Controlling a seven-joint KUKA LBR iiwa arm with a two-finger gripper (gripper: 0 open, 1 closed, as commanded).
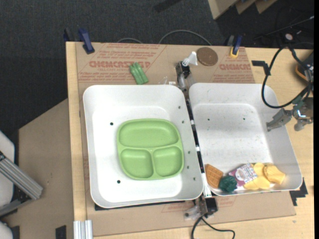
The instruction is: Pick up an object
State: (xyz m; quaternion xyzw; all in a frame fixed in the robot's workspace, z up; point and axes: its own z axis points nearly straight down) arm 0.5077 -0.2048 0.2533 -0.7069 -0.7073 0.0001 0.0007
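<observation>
Down along the near wall of the right bin point(279, 148), in its near right corner, sits a huddle of small things, all pressed close together: a tan waffle-patterned piece point(214, 175) leaning at the left end, a dark green lump point(228, 183) just beside it, a white and pink wrapped piece point(245, 173) in the middle, and yellow pieces point(266, 177) at the right end. They touch or overlap one another, and the row hugs the bin's near rim, so open room lies on the far side of them. That far side is bare white floor, speckled with dark flecks, reaching up to the bin's far wall.

My gripper point(279, 120) hangs at the right edge of the right bin, above its right wall, well apart from the huddle. Whether it is apart or together I cannot tell; it reads as a small grey shape with nothing visibly caught in it. Black cables point(269, 83) loop just behind it.

The left bin point(99, 133) carries a light green divided tray point(149, 148), lying flat near its middle. A central rail point(191, 128) separates the two bins. On the brown worktop point(119, 63) beyond lies a small green object point(139, 73).
</observation>
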